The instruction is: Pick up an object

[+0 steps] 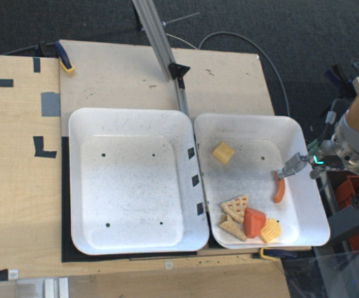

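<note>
The right bin (291, 129) holds several small objects. A yellow cube (223, 153) lies toward its back left. Along the right wall lies an orange sausage-shaped piece (279, 191). Clustered at the front are two tan waffle-like pieces (235, 207), a red chunk (254, 222) and a yellow ridged piece (270, 231). My gripper (293, 165) comes in over the bin's right rim, just above and to the right of the orange piece's upper end. Nothing shows in its grasp.
The left bin (130, 179) sits beside the right one, with a raised divider edge (195, 179) between them. A slanted metal pole (158, 33) rises behind the bins. The grey arm (347, 141) hangs past the right bin's edge.
</note>
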Controlling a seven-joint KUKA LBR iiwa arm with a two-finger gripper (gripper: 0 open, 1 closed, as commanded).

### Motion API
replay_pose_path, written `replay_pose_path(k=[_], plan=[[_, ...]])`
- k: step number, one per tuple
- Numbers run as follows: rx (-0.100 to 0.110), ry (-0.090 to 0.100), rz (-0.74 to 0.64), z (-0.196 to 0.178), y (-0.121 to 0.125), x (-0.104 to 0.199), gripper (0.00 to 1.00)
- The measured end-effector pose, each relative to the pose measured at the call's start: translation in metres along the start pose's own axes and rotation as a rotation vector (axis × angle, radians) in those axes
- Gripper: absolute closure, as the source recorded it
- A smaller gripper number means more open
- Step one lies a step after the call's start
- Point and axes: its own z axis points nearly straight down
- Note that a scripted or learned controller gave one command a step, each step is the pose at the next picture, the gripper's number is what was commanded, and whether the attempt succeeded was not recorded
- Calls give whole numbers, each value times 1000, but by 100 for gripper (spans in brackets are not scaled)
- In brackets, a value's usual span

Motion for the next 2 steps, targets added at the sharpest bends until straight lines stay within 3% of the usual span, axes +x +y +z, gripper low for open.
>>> replay_pose_path(k=[1,2], plan=[[-4,-1,-2,-2,1,0,0],[3,0,0,58,-4,-3,0]])
